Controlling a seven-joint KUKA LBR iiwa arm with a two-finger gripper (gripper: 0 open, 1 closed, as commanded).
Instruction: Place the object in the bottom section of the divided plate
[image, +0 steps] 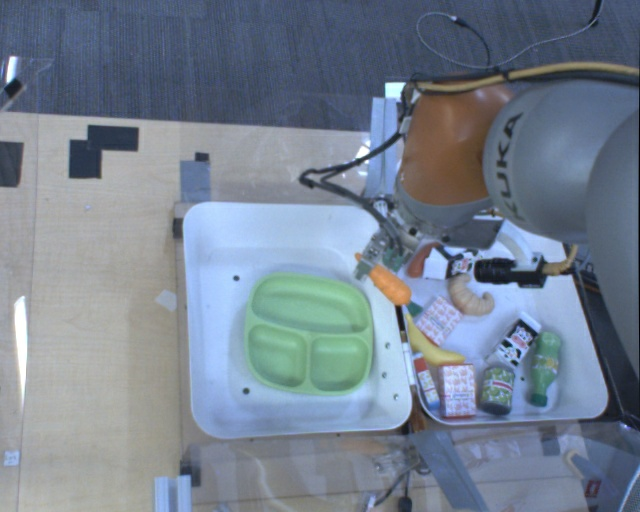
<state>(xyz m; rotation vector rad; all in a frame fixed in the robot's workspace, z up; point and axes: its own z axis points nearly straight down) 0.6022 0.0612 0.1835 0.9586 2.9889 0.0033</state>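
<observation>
A green divided plate (308, 332) lies in the left white bin (215, 300), with one wide section on its far side and two smaller ones on its near side. An orange toy carrot (390, 284) with a green top hangs over the wall between the two bins, just right of the plate's far right corner. My gripper (386, 252) is directly above the carrot's leafy end, and its fingers look closed on that end. The arm's orange band and grey body cover the far part of the right bin.
The right bin (590, 400) holds a croissant (470, 296), a banana (432, 346), a pink box (437, 320), a red-white carton (457, 388), a green jar (497, 388), a green bottle (543, 368) and a black-white carton (515, 342). Black cables hang near the wrist.
</observation>
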